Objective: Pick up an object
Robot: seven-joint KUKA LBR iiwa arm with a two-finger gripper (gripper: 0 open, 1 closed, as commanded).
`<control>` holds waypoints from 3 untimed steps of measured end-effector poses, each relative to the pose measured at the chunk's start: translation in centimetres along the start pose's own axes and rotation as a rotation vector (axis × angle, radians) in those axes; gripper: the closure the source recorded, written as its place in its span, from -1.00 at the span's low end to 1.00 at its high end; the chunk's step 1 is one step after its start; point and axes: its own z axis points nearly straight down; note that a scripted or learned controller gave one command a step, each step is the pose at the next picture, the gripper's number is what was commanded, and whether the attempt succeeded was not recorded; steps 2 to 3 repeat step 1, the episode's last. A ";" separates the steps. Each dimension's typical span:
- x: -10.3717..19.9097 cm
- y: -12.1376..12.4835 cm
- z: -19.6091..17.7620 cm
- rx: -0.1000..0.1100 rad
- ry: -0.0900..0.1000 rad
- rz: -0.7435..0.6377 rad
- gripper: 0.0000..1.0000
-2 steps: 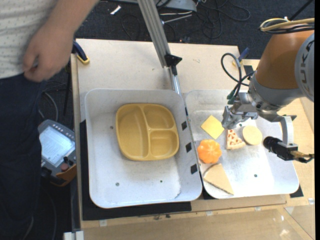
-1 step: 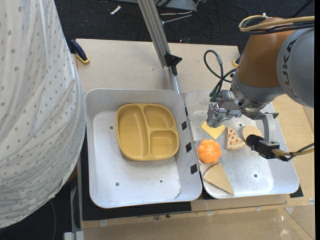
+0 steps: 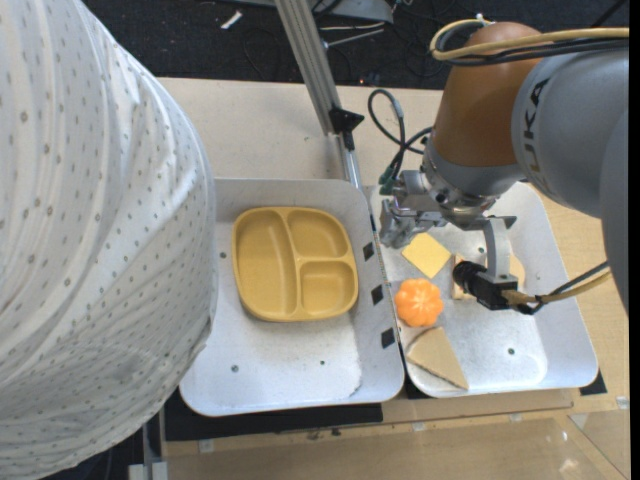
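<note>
White dotted cloth (image 3: 90, 218) fills the left of the view, closest to the lens, and hangs over the left edge of the left bin (image 3: 290, 378). Within that bin lies a yellow tray (image 3: 295, 263) with three compartments, flat and upright, toward the bin's far half. A grey pole (image 3: 315, 63) slants down from the top to the seam between the two bins.

On the right bin (image 3: 530, 358), by its near left corner, a tan wedge (image 3: 440, 360) lies flat. Just beyond it sits an orange (image 3: 419, 302), touching or nearly touching the wedge. Beyond the orange lies a yellow block (image 3: 428, 254), tilted like a diamond.

Over this bin's far half hangs the arm (image 3: 520, 108), its orange band uppermost. The jaws (image 3: 400, 223) hang just beside the block's far left corner; whether they are open or shut I cannot tell, and nothing shows between them. Pale wood worktop (image 3: 260, 128) lies beyond the bins.
</note>
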 end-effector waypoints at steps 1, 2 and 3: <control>4.5 1.5 0.4 0.000 -0.001 0.001 1.00; 4.5 1.5 0.4 0.000 -0.001 0.001 1.00; 4.5 1.5 0.4 0.000 -0.001 0.001 1.00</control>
